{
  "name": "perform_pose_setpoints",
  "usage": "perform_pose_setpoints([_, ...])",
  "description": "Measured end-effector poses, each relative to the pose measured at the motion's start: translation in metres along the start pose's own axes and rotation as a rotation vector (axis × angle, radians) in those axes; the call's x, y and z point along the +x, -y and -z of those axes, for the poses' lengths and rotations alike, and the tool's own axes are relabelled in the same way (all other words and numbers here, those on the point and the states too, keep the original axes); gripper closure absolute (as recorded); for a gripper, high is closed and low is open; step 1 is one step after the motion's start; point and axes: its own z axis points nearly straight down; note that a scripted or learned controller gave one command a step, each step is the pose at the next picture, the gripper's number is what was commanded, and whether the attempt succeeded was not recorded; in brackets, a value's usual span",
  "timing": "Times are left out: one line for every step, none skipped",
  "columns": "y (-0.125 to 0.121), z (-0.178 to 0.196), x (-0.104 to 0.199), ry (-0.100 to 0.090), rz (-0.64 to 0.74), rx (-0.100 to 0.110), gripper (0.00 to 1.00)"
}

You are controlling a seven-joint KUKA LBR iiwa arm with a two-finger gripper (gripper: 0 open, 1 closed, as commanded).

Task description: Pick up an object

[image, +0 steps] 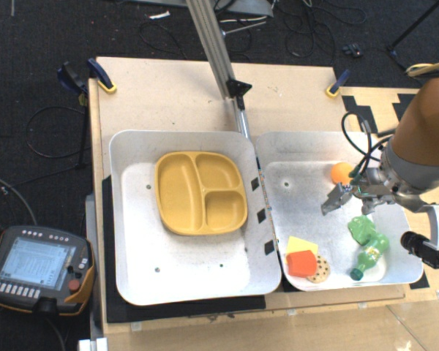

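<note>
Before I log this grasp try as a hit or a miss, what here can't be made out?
- Pincer: small and dark in the camera view, so whether anything sits in it is unclear.
- Orange ball: partly covered by the wrist cables.
- Round spotted piece: mostly under the orange-red block; its kind is unclear.
- Arm: cut off by the right edge.

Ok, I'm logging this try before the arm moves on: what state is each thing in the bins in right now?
Yellow divided plate: upright in the left bin, its compartments bare.
Orange ball: on the right bin floor, beside the gripper, not held.
Green bottle: lying on its side.
Green lump: loose, above the bottle.
Red block: flat, overlapping a yellow piece.
Cookie: flat.
</note>
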Motion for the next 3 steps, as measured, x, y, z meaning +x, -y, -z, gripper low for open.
perform_pose_setpoints([0.000, 0.000, 0.000, 0.000, 0.000, 0.000, 0.00])
perform_pose_setpoints([0.006, -0.044, 0.001, -0.001, -0.002, 0.005, 0.00])
perform_pose_setpoints([0.005, -0.092, 0.010, -0.002, -0.001, 0.005, 0.00])
